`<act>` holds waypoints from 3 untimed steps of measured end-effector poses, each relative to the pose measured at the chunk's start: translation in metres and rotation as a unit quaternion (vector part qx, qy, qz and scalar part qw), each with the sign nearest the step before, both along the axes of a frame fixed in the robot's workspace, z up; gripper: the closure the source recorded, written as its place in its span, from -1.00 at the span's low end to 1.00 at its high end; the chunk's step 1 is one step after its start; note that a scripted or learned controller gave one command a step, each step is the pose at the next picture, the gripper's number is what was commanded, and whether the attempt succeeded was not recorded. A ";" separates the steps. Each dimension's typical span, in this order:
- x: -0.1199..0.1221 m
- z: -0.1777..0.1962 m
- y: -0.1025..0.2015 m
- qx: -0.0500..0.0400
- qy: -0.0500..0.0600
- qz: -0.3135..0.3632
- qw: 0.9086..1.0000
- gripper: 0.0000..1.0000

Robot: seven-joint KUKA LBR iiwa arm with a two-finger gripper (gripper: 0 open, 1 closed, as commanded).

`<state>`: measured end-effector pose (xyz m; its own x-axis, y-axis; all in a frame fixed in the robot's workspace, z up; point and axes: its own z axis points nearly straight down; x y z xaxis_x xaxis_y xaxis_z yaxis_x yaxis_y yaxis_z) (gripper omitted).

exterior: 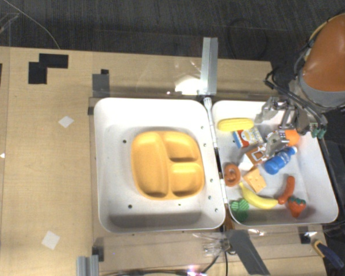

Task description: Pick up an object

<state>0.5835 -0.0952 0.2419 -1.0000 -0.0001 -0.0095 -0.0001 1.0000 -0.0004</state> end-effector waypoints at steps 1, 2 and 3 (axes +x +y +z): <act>-0.023 0.032 0.021 0.000 -0.002 -0.020 1.000 -1.00; -0.007 0.031 -0.013 -0.001 -0.001 0.023 1.000 -1.00; -0.030 -0.140 0.005 0.001 -0.002 -0.035 0.999 -1.00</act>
<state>0.5530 -0.0906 0.1024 -0.9975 0.0693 -0.0130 0.0693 0.9976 0.0007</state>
